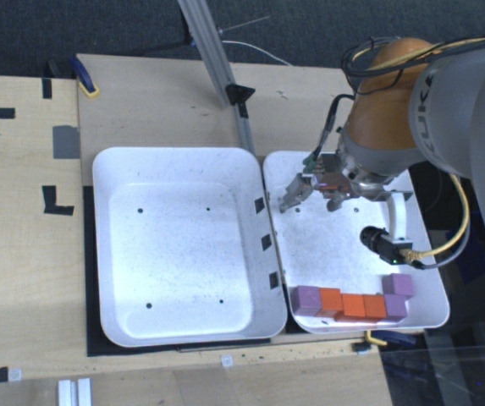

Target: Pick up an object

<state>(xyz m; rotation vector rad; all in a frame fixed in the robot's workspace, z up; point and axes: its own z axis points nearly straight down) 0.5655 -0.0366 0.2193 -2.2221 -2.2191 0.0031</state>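
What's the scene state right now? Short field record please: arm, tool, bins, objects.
arm: grey KUKA with orange band, reaching in from the right, over the right bin
tool: above the upper part of the right bin, apart from the blocks
right bin: holds the blocks along its near edge
blocks: purple block, orange blocks, purple blocks at the right end, packed in a row
left bin: white, dark speckles on its floor
held object: none seen at the tool

Two white bins (183, 163), metal pole (212, 45), blue clamp (84, 75)
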